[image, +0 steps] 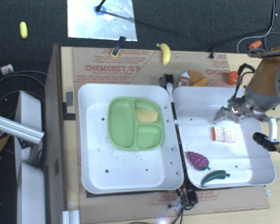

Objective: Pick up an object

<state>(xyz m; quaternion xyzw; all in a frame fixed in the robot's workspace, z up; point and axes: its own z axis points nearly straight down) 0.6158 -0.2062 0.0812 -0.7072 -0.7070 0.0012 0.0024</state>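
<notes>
The right bin (261,171) holds a white packet with red print (223,134), a purple bunch of grapes (198,160) and a green pepper (215,176). My gripper (228,115) hovers in the upper part of that bin, just above and slightly right of the packet. It is open with nothing between its fingers. The grey arm with its orange band (266,73) reaches in from the right. In the left bin (91,139) lies a green divided plate (126,125) with a yellow item (147,116) in its upper right compartment.
A yellow banana (165,53), an orange piece (196,80) and a red-orange ball (232,77) lie on the cardboard behind the bins. A black divider (175,125) runs between the bins. A black fitting (265,142) juts over the right bin's edge.
</notes>
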